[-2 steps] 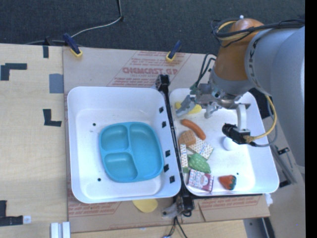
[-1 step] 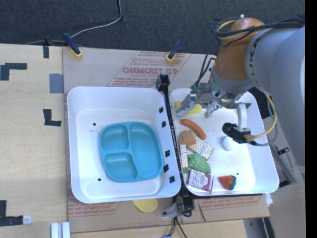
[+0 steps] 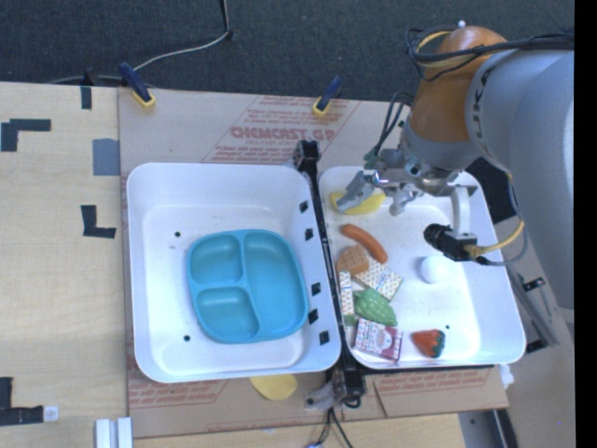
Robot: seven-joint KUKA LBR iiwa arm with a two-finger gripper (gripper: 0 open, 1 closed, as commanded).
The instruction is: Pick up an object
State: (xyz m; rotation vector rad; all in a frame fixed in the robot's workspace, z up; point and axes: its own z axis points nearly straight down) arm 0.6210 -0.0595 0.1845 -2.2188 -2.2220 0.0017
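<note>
While my gripper [image 3: 378,194] hangs open and empty over the right bin's [image 3: 494,287] upper left corner, the banana [image 3: 366,203] lies right under it, a little toward the frame's bottom left of the fingertips. It is yellow, small and partly hidden by my fingers, so I cannot tell its long axis. I judge a short descent would straddle it.

- Bright, even light from overhead.
- Soft shadows only; faint sheen on the white bins [image 3: 149,278].
- Slightly soft, low-detail picture; the orange band [image 3: 448,82] looks glossy.
</note>
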